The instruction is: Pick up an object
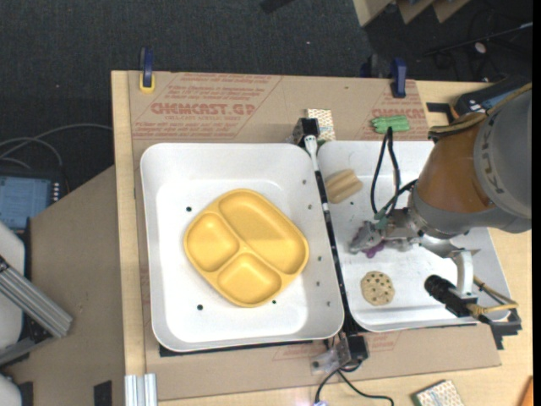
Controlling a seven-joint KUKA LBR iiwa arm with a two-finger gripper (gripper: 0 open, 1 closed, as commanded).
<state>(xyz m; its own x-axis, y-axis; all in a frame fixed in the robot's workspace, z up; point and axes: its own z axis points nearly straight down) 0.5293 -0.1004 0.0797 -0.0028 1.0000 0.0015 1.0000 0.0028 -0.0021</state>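
My gripper (369,238) is low in the right bin (473,235), reaching in from the right towards its left side. A small purplish thing (373,249) lies right under the gripper's tip; whether it is held is unclear. A round chocolate-chip cookie (377,288) lies on the bin floor just in front of the gripper, apart from it. Behind the gripper, near the bin's left wall, a tan bread-like piece (342,185) rests on its side.
The left bin (165,184) holds a yellow divided plate (244,246) in its middle. A green clip (390,124) and a small patterned block (320,123) sit on the brown board behind the bins. The arm's grey body covers the right bin's right half.
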